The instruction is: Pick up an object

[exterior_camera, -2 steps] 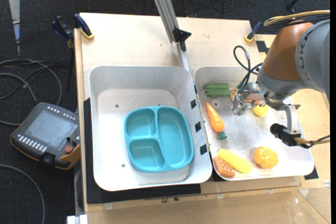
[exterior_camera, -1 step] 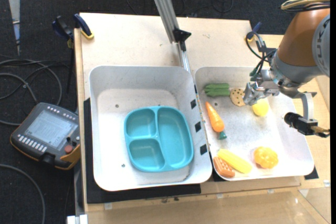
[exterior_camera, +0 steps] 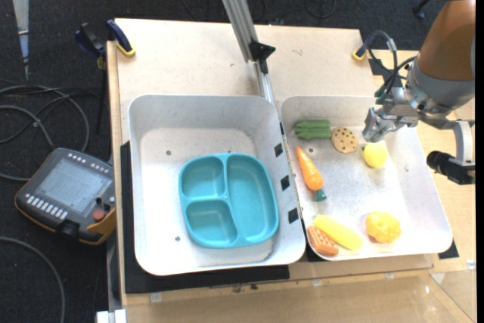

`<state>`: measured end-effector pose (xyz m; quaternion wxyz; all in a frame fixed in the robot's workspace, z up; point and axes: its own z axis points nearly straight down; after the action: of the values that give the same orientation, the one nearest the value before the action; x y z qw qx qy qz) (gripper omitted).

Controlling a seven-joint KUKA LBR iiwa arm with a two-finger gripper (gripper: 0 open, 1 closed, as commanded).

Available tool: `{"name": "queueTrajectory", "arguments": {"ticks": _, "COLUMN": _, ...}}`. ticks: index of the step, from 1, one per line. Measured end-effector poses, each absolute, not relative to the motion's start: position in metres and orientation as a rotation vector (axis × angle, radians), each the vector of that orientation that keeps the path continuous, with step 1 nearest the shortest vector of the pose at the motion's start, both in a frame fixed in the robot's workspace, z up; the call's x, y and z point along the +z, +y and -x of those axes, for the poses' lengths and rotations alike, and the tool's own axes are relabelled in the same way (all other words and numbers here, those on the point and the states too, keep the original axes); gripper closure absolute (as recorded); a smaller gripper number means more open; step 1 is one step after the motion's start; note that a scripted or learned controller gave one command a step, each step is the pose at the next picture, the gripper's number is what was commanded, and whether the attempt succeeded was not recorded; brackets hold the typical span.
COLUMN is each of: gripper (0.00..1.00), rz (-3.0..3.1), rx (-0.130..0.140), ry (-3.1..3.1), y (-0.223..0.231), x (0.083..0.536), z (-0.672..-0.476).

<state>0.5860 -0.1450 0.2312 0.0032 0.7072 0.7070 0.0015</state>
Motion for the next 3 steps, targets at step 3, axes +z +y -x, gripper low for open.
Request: {"name": "queueTrajectory", "arguments": {"ticks": 3, "gripper": 1.0, "rz": -2.214, "rx": 0.002, "ry": 2.232, "y": -0.032, "x": 0.265, "z": -0.577}}
